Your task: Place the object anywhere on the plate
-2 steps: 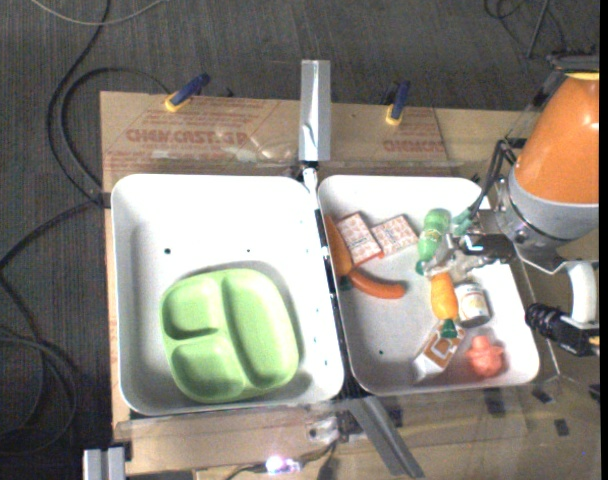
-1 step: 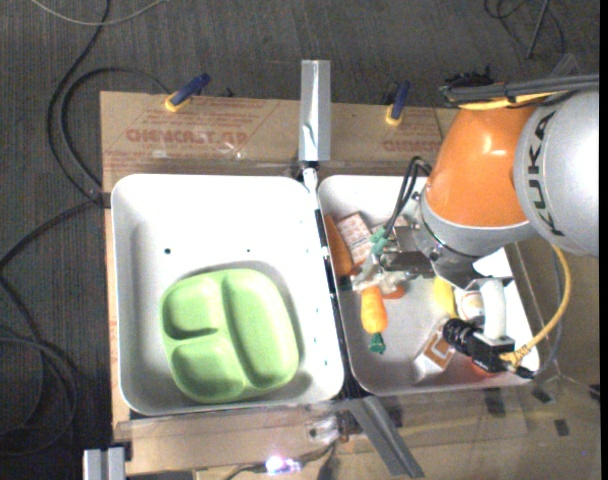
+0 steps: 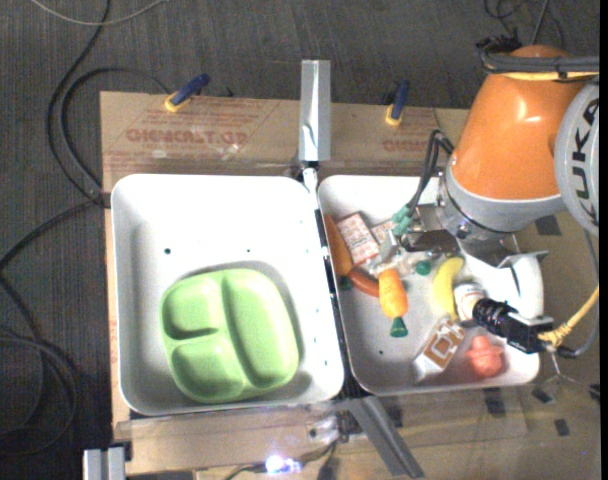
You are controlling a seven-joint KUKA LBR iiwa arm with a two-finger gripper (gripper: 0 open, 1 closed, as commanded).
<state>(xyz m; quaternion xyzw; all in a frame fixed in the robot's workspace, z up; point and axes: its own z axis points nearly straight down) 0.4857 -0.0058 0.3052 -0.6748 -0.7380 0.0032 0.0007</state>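
Grey arm (image 3: 514,138) over right bin (image 3: 384,368), green plate (image 3: 229,333) left

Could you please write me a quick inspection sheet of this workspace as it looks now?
Surface: two white bins, left bin and right bin, on cardboard.
Job's things: green plate in left bin, nothing on it.
Clutter: carrot, banana, red fruit, small packets in right bin.
Grippers: gripper low over right bin; finger state unclear.
Cables: black cables on the floor.
Surroundings: blue-yellow clamps, dark carpet.
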